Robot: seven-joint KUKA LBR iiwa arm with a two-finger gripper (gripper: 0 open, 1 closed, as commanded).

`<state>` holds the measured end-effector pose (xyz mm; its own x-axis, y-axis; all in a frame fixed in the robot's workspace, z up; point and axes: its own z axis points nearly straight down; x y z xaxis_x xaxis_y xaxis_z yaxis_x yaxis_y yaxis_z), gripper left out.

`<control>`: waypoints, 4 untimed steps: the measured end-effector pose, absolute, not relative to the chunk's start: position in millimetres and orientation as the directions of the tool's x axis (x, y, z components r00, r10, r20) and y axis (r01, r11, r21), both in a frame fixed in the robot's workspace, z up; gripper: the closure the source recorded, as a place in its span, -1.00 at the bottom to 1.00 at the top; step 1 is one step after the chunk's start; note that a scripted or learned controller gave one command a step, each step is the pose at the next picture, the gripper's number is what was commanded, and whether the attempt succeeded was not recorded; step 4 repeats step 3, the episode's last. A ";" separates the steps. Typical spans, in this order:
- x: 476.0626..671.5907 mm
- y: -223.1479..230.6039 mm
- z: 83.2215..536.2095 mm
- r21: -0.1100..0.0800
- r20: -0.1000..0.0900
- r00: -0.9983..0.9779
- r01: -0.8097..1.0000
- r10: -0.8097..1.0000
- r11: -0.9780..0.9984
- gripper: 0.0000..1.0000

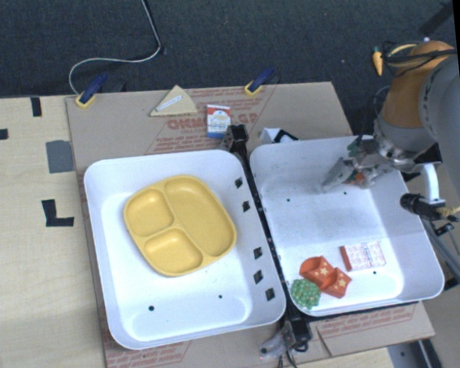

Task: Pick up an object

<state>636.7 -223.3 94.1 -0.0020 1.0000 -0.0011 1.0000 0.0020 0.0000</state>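
Pale wooden desk, marked with black tape pieces. Over it, a brown cardboard sheet bearing two white bins side by side, plus a small red-and-white carton.

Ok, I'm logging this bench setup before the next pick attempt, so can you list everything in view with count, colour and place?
Bins: two, white, side by side on the cardboard sheet.
Divided plate: one, yellow, three compartments, in the left bin.
Red object: one, red, near the front of the right bin.
Green object: one, green, touching the red one's left side.
Flat card: one, white with red print, right of the red object.
Small carton: one, red, white and blue, behind the bins.
Triangular piece: one, tan, behind the left bin.
Clamps: two, blue and yellow, at the cardboard's far edge.
Arm: one, grey with orange band, at the right.
Gripper: one, over the right bin's back part.
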 end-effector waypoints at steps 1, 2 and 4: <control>668.2 -222.6 89.1 -0.003 0.001 -0.002 1.000 1.000 0.002 -1.00; 668.4 -223.0 99.2 -0.002 -0.003 -0.003 1.000 1.000 0.003 1.00; 668.6 -136.5 108.2 0.000 0.001 -0.003 1.000 1.000 0.003 1.00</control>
